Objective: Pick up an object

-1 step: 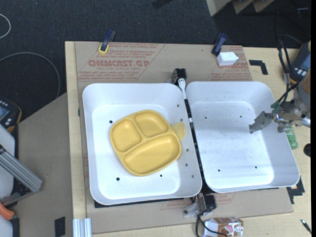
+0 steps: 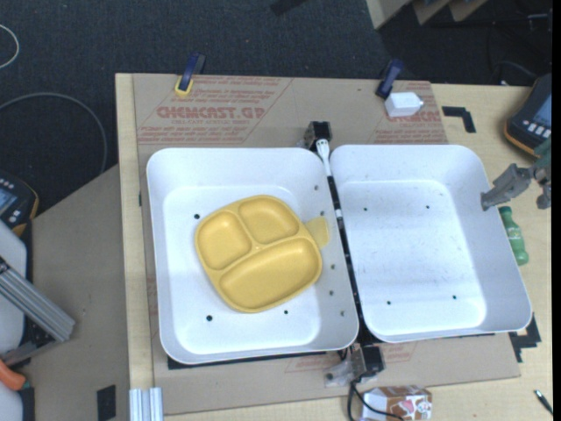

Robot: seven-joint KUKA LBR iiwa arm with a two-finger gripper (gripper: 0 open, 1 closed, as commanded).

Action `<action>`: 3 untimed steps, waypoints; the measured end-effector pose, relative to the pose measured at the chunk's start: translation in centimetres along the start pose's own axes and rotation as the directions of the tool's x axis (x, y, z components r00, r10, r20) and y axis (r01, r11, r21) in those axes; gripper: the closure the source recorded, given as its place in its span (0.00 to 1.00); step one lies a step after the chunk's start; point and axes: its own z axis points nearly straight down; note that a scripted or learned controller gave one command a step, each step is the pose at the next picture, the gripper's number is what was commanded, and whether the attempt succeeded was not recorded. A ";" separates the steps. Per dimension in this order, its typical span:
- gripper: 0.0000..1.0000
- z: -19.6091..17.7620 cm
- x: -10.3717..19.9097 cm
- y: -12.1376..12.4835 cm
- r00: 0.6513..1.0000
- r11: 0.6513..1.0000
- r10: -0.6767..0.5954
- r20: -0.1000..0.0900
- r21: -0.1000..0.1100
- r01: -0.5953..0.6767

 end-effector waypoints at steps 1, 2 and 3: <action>0.00 -18.3 2.7 -0.7 1.000 1.000 0.000 0.001 -0.004 0.000; 1.00 -18.5 2.6 -0.6 1.000 1.000 0.001 -0.001 0.010 -0.001; 1.00 -4.5 3.9 -1.0 1.000 0.999 0.004 -0.008 0.033 -0.004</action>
